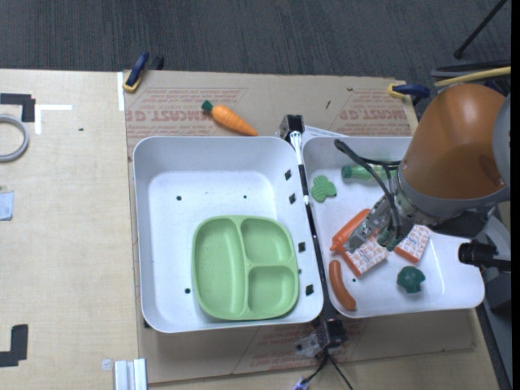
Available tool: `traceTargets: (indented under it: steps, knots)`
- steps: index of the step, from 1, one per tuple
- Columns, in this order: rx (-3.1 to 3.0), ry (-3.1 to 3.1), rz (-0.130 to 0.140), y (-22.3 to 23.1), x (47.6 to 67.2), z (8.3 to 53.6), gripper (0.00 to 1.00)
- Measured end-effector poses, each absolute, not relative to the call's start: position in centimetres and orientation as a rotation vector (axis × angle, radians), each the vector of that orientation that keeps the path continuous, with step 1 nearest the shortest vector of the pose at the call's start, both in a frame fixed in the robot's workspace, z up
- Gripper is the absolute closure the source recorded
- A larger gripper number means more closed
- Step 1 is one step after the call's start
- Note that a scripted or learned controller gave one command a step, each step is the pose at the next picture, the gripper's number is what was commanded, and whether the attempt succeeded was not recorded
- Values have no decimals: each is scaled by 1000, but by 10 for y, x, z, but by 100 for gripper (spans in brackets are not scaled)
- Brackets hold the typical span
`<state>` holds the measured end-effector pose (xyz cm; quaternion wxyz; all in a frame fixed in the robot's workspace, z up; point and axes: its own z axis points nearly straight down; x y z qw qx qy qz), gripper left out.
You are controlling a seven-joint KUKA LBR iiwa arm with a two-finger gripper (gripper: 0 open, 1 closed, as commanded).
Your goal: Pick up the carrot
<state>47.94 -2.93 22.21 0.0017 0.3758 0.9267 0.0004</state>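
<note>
An orange carrot (350, 227) lies tilted in the right bin (455, 301), near its middle, its upper end pointing toward the arm. The hand (378, 226) is right at that upper end, touching or almost touching it. Cables and the wrist hide the grip, so I cannot tell whether the hand is clenched, released, or grasping the carrot.

Just below the carrot sits a small red-and-white box (367, 257), and a second one like it (413, 243) lies to its right, under the arm. A toy sausage (341, 285) lies near the bin's front left corner, and a dark green broccoli piece (410, 279) is near the front right. A light green leafy piece (323, 188) lies by the bin's left wall.

The left bin (148, 218) holds a pale green divided plate (244, 266) with three compartments.

A second carrot (231, 119), with a green top, lies outside both bins on the cardboard sheet (175, 104) behind the left bin. A blue clamp (136, 71) holds the sheet's far left corner to the table (65, 258).
</note>
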Motion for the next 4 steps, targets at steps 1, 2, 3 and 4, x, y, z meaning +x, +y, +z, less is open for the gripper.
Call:
traceTargets:
  steps: [1, 2, 3, 4]
  knots:
    - [1178, 2909, 1, -29, 479, 222, 0]
    - [857, 3022, 0, 55, 498, 192, 0]
    - [480, 3103, 1, 92, 479, 192, 0]
    - [-45, 3141, 0, 120, 478, 171, 0]
